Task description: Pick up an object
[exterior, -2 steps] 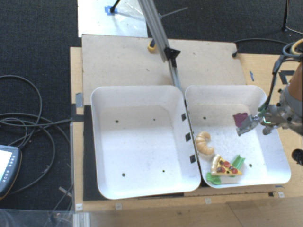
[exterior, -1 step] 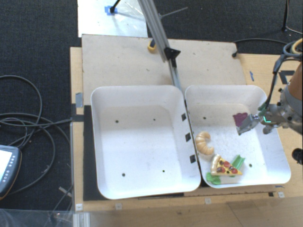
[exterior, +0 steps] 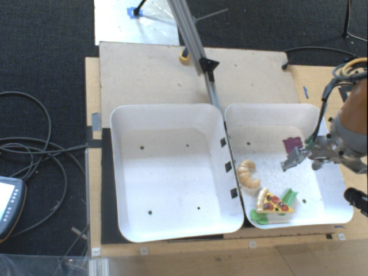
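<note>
The right shallow white plastic bin point(exterior: 330, 209) holds a tan croissant point(exterior: 248, 174), a toy pizza slice point(exterior: 272, 203) and a purple block point(exterior: 292, 144) just far of the grey two-finger gripper point(exterior: 293, 160), whose jaw state I cannot tell.

You have a tan counter point(exterior: 149, 73) on dark carpet point(exterior: 40, 39); a grey pole point(exterior: 190, 27) slants across it; black cables point(exterior: 34, 148) loop at left, beside a pendant screen point(exterior: 8, 203); blue tape point(exterior: 133, 12) marks a white sheet point(exterior: 121, 22).

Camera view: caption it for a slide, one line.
Pincer hovers over the right bin near a purple block, croissant and toy pizza slice.
</note>
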Action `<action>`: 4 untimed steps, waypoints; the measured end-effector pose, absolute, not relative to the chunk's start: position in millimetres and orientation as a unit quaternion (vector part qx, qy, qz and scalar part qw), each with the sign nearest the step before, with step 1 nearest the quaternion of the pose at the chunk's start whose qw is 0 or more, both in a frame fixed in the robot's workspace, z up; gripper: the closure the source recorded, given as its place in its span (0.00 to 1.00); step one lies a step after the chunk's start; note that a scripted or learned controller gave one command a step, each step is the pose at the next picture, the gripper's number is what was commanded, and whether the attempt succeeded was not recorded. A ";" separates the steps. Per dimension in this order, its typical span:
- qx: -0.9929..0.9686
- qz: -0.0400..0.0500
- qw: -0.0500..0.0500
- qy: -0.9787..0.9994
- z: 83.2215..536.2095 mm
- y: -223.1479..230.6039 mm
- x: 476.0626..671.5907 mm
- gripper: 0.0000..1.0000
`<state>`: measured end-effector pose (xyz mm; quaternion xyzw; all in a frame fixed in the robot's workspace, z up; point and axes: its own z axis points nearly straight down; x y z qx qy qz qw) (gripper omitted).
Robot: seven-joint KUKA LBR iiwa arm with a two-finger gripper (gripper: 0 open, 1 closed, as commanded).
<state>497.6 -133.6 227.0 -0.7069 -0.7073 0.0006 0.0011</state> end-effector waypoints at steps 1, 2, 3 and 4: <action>-0.707 0.001 0.002 -0.707 174.3 -133.3 507.6 0.00; -0.707 0.001 0.002 -0.707 128.1 -124.7 509.8 0.00; -0.707 -0.001 -0.001 -0.707 141.4 -126.1 511.5 1.00; -0.705 -0.002 -0.004 -0.709 205.6 -126.3 515.4 1.00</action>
